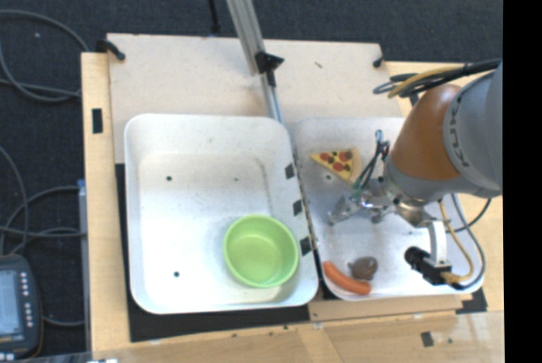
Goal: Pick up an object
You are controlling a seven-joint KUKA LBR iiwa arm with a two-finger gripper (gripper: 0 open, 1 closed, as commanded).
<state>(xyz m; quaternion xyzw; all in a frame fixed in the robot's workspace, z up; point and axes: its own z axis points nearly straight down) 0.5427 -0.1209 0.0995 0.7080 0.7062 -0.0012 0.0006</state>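
Note:
In the right bin (315, 134) lie a toy pizza slice (335, 161) near the back, a small brown lump (364, 267) near the front and an orange sausage (346, 278) along the front rim. My gripper (359, 207) hangs over the middle of this bin, between the pizza slice and the brown lump, touching neither. Nothing shows in its grasp. The grey arm with its orange band (428, 141) covers the bin's right part.
A green bowl (261, 250) sits in the front right corner of the left bin (169, 150). A slanted metal pole (246, 10) comes down to the bench behind the bins. Cables (428, 80) run along the arm at the right.

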